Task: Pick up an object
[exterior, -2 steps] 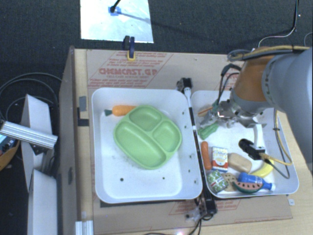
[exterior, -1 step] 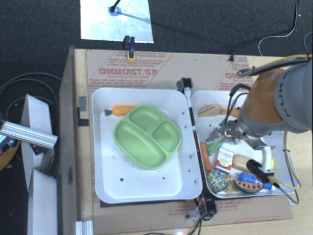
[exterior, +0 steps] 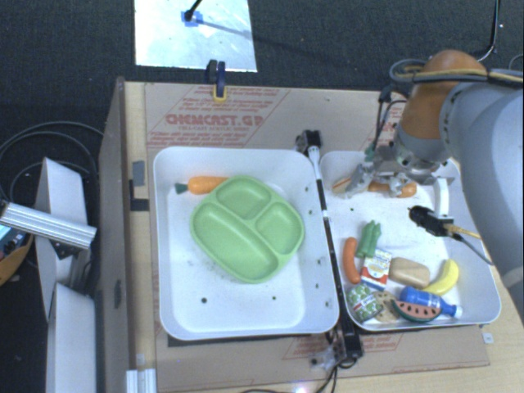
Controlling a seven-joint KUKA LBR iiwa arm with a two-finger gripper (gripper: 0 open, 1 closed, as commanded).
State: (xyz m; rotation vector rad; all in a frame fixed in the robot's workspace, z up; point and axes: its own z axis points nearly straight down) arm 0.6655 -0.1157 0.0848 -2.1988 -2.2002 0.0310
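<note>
**Arm is reaching into the bin of toy food**

A dark carpet (exterior: 65, 39) is lying all around, and a brown cardboard surface (exterior: 246, 109) is sitting on it. A shiny sheet (exterior: 195, 23) is lying on the carpet, far above the green plate (exterior: 246, 228).

The green plate is sitting in the middle of the left white bin (exterior: 164, 244). A toy carrot (exterior: 205, 184) is lying at the plate's top left edge, touching it.

The right white bin (exterior: 491, 297) is sitting just to the right of the plate's bin. The big grey arm (exterior: 483, 137) with its orange band (exterior: 434, 88) is reaching in from the right side, well away from the plate. Its fingers (exterior: 360, 180) are hanging low over the top part of the right bin, up and to the right of the plate. It is too hard to tell if the fingers are open or closed, or if they are holding anything.

A small orange toy (exterior: 401, 190) is lying just past the fingers, farther from the plate.

The other toys are lying in the bottom part of the right bin, down and to the right of the plate. A red sausage (exterior: 351, 259) is lying closest to the plate, with green pods (exterior: 370, 239) right beside it. A little box (exterior: 377, 270) and a piece of bread (exterior: 409, 270) are coming next. A banana (exterior: 444, 278) is lying farthest from the plate. A watermelon slice (exterior: 413, 309) is lying below the bread.
</note>
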